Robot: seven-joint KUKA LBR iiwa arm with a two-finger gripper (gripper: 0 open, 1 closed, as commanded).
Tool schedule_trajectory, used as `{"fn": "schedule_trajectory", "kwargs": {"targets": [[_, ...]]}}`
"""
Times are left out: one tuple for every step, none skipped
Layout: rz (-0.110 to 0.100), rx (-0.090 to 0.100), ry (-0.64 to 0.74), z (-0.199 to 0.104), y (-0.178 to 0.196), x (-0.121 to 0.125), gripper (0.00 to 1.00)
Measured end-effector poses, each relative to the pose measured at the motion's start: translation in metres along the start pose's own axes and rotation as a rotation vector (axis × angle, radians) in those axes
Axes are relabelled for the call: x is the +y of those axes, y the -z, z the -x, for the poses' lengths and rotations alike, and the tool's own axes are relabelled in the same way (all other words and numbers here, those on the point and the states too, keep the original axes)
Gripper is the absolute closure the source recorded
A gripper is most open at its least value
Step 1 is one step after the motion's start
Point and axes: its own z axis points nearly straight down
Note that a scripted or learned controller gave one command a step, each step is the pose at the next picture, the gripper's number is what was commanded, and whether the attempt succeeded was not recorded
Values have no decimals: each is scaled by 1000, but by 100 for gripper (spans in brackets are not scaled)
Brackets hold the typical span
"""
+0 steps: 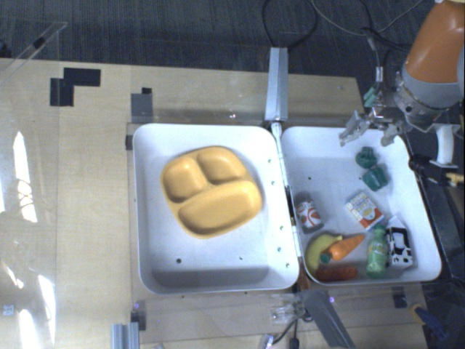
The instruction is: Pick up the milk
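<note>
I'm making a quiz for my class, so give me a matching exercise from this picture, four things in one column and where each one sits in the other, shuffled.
Things:
1. yellow tray
2. milk carton
3. gripper
4. banana

Places:
A. right bin's near right corner
B. above right bin's far edge
C. left bin
D. right bin's near left corner, beside the carrot

Pairs: 1-C, 2-A, 3-B, 4-D
</note>
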Motion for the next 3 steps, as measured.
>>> {"fn": "schedule_trajectory", "kwargs": {"targets": [[5,-1,-6,-7,102,40,0],[1,0,119,10,-20,-39,0],[0,0,98,53,-140,-79,0]]}}
